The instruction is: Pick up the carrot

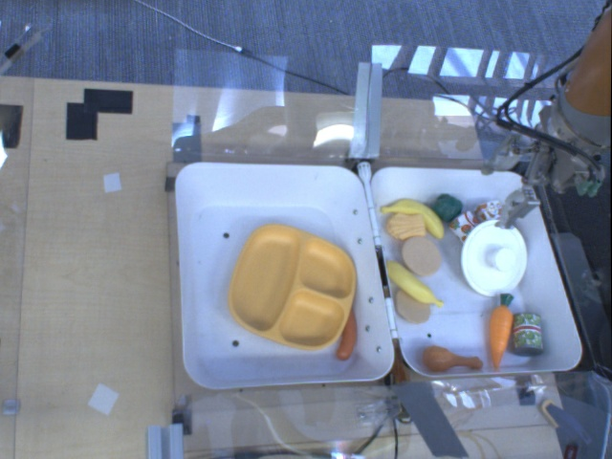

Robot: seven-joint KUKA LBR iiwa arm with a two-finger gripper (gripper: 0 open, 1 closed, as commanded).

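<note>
The carrot [500,330], orange with a green top, lies upright along the front right of the right bin [564,352]. It rests between a small green-labelled can [527,334] and a brown drumstick [449,359]. My gripper [519,202] hovers at the back right of this bin, just above the white round plate [493,256], well behind the carrot and apart from it. Nothing is seen in its grasp. The grey arm with its orange band [585,94] comes in from the upper right.
The right bin also holds two yellow bananas [413,280], a ridged cracker [405,226], two tan discs [420,255] and a dark green item [447,207]. In the left bin [206,256] lie a yellow divided tray [292,285] and a reddish sausage [346,338].
</note>
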